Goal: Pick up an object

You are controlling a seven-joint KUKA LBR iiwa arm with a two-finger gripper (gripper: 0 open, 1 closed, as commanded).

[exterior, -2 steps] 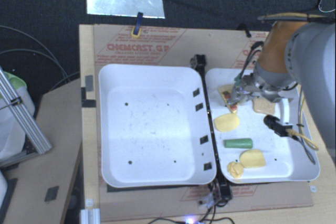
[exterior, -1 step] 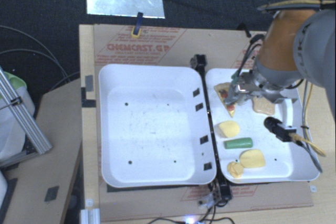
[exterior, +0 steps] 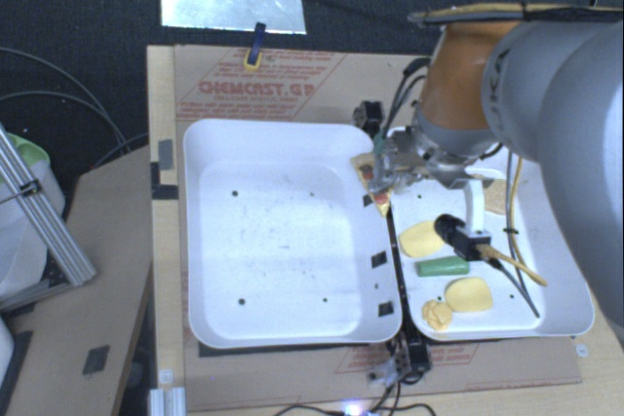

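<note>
Gripper (exterior: 382, 178) low at right bin's (exterior: 570, 292) far-left corner, grip state indiscernible; mid-reach, apparently, needing descent onto yellow pieces (exterior: 421, 239) nearby.

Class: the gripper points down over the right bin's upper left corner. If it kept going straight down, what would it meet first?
Probably the bin's left wall or floor beside the small tan object; the gripper hides the exact spot.

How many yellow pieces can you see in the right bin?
3: one yellow piece mid-bin, one near the front, a smaller one at the front-left corner. The arm may hide others.
</note>
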